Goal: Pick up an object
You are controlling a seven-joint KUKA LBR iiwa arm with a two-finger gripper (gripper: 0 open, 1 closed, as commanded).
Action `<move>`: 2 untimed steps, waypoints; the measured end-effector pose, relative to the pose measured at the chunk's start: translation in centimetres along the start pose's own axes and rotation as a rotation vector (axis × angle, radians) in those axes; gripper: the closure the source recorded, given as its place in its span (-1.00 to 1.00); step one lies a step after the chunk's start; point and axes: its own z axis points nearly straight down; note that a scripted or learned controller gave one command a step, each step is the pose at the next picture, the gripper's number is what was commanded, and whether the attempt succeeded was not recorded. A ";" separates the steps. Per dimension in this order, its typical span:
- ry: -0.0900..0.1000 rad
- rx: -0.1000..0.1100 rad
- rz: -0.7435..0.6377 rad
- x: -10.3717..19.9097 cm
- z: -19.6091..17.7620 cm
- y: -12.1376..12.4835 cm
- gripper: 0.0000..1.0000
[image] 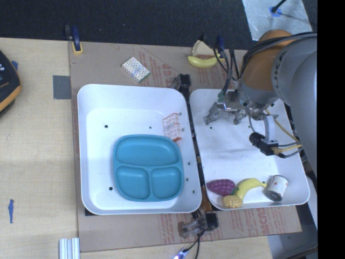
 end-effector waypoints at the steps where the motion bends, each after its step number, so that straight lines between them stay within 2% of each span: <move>1: 0.000 -0.006 0.001 2.1 -10.2 -4.2 -1.00; 2: 0.000 0.000 0.000 0.5 -4.5 1.3 -1.00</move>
